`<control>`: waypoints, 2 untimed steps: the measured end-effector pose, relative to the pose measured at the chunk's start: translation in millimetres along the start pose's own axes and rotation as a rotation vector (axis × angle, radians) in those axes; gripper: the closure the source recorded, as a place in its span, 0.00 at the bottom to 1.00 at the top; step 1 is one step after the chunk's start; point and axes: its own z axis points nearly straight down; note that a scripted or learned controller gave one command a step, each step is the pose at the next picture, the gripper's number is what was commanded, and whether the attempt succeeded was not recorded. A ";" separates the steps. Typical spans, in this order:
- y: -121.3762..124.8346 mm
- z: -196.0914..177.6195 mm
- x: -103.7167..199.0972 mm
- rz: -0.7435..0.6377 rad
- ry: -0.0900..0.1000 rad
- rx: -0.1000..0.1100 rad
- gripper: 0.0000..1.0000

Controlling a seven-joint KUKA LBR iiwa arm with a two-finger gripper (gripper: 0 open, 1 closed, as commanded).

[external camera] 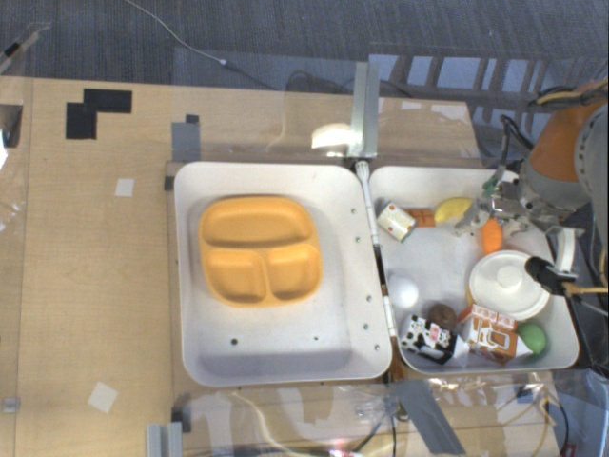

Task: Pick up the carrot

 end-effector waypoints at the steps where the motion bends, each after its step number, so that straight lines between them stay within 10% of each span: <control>1: 3.1 -14.2 -0.1 -0.009 -0.006 -0.009 1.00; 2: 15.9 -68.6 46.9 0.223 -0.001 0.001 1.00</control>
